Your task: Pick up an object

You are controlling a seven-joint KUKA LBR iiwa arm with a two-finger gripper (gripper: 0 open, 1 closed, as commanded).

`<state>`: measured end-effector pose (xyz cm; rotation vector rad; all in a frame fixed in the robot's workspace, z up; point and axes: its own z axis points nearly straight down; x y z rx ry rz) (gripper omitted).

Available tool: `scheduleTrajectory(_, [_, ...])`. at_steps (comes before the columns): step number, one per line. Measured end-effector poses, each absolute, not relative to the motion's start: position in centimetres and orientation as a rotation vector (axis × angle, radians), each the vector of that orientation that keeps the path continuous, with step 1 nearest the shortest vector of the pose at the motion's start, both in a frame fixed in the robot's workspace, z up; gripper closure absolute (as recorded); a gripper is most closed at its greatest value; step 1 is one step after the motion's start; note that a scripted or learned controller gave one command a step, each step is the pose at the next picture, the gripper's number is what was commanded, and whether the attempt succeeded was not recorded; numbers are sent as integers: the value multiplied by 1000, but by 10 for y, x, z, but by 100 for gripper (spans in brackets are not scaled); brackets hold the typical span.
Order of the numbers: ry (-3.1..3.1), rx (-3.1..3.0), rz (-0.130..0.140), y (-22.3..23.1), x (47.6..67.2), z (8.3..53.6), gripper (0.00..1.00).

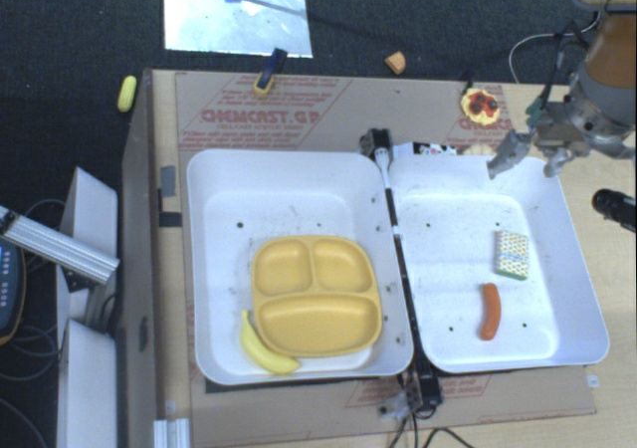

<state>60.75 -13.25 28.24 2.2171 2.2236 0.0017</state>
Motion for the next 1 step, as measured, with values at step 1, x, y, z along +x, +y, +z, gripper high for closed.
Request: scheduleTrajectory(1, [2222, 2221, -1, -176, 519, 207, 0])
